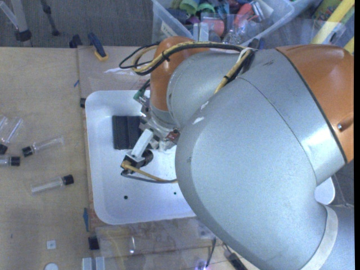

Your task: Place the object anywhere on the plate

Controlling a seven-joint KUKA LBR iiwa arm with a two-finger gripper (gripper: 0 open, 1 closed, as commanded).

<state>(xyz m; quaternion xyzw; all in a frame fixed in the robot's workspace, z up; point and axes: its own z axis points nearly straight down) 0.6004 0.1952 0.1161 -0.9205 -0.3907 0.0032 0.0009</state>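
A flat black rectangular object (124,131) lies in the left part of the white bin (95,167), near its far-left corner. My gripper (147,118) hangs low over the bin just to the right of this object, at its edge, under the orange wrist band. The big grey arm covers the bin's right side and everything beyond it. A small green piece (136,96) shows at the wrist's left side, and I cannot tell what it is.
Several clear tubes with black caps (48,145) lie on the wooden bench left of the bin. A clear tub of coloured toys (225,7) stands at the back. A blue clamp (99,47) sits near the bin's far-left corner.
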